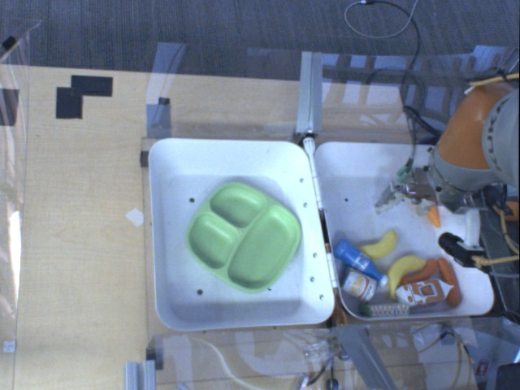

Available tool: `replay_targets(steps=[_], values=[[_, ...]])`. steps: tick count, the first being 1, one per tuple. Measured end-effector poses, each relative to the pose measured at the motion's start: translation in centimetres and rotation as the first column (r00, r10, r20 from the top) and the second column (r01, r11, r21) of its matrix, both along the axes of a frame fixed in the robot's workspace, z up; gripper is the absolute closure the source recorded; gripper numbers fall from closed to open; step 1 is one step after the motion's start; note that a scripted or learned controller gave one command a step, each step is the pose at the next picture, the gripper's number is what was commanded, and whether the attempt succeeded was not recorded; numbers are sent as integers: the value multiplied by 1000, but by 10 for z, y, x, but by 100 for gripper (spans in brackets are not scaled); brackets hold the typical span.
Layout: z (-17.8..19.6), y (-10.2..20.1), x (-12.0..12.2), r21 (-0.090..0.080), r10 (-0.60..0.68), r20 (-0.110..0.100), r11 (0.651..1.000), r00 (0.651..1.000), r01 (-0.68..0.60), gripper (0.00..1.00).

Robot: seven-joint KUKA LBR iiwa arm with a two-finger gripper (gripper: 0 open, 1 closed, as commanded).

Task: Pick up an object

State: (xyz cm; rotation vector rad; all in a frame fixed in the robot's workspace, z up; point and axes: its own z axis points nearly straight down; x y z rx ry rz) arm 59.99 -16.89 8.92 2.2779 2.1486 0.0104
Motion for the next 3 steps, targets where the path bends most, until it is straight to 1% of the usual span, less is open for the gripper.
replay_targets(steps=[1,2,3], values=[[13,2,3,0,3,8,1000,1000,-3,100],[13,2,3,0,3,7,1000,1000,-3,0],[0,-14,34,19,3,-8,1000,1000,-3,0]])
